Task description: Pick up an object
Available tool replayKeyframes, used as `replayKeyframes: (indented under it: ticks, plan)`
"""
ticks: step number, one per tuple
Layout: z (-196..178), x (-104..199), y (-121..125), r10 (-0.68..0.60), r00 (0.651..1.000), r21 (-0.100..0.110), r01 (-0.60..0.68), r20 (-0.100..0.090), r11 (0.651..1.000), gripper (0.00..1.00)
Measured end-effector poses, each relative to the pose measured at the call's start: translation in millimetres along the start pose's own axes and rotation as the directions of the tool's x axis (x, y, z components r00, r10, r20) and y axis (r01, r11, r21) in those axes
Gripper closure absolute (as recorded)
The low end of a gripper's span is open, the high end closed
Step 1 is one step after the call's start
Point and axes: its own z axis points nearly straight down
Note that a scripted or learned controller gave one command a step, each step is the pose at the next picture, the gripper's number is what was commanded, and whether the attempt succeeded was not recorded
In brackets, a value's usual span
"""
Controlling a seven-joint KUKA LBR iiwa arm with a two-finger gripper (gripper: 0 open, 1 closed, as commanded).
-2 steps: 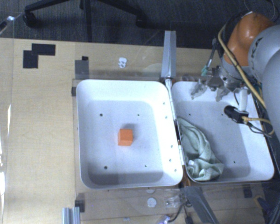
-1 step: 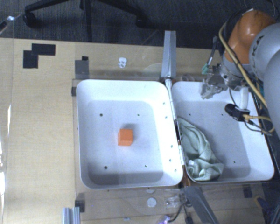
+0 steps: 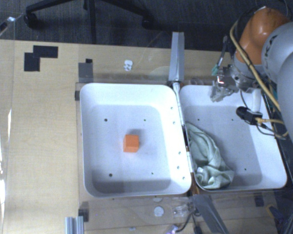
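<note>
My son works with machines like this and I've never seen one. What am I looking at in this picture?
A camera fixed above a bench looks down at a slant. The grey and orange shape at right is a robot arm; its gripper, the part that grasps, hangs over the far edge of the right bin. Nothing is seen between its fingers. That bin holds a crumpled pale cloth against its left wall. The left bin holds a small orange cube near its middle. The arm is meant to pick something up.
</note>
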Motion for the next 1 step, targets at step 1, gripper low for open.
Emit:
replayKeyframes:
  ticks: [1]
  plan:
    - [-53.5, 21.2, -4.0, -0.085, 0.996, -0.004, 0.085, 0.0, 0.996, 1.0]
